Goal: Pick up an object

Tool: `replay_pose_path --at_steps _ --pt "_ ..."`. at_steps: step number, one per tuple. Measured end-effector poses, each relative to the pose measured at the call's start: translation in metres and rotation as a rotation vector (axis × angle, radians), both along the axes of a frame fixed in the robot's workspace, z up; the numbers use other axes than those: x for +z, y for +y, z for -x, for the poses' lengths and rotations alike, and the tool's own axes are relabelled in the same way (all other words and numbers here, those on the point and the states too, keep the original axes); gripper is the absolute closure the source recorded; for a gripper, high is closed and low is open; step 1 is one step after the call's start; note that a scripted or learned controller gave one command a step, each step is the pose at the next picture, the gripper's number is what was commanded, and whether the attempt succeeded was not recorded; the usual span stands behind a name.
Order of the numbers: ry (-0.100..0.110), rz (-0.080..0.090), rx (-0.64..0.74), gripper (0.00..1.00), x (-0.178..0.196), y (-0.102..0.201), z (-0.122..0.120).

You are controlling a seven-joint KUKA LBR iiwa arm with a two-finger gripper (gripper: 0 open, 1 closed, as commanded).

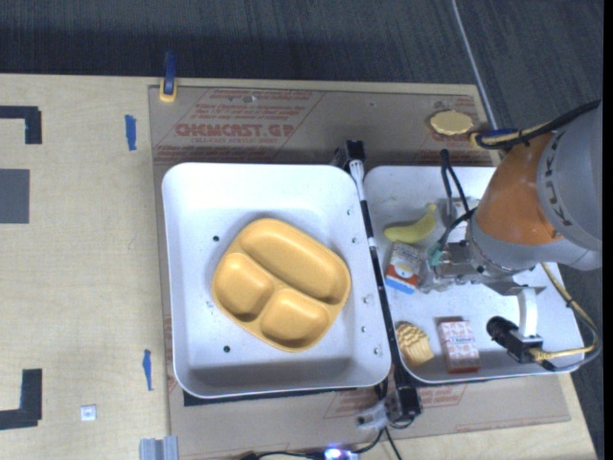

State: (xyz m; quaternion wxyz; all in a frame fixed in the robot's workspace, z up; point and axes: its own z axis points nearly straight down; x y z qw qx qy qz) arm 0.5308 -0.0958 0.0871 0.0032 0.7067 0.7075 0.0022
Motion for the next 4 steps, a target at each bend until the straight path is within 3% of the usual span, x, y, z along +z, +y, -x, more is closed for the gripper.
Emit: replay_pose_path --at_steps 1,2,3,4 --pt "0.002 0.002 0.000 1.00 0.000 -0.053 -0.052" --pt "0.004 0.001 0.000 1.00 0.014 -0.116 -0.046" --pt "0.043 -0.003 -0.006 1.00 -0.004 -0.062 -0.116" --pt "0.006 -0.001 0.001 1.00 0.099 0.015 -0.089"
